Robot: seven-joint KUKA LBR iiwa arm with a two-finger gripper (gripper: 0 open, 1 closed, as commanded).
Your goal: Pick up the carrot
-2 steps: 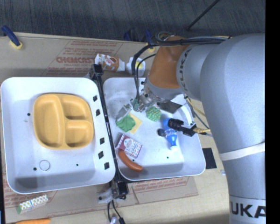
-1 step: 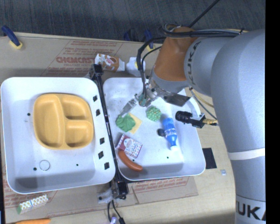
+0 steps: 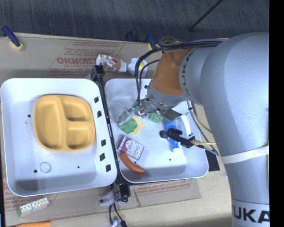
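An orange-red elongated piece (image 3: 131,163), which I take for the carrot, lies at the front left of the right bin (image 3: 194,167), close to the front wall. My gripper (image 3: 134,111) hangs over the middle-left of that bin. It is just above a green and yellow item (image 3: 131,125) and well behind the carrot. The grey arm with its orange band (image 3: 168,74) covers the bin's back right part. Nothing can be seen held in the gripper.
A pink packet (image 3: 131,148) lies between the green item and the carrot. A blue object (image 3: 172,134) and a small green piece (image 3: 155,117) sit under the arm. The left bin (image 3: 14,141) holds a yellow divided tray (image 3: 64,122). A small bottle (image 3: 111,63) lies behind the bins.
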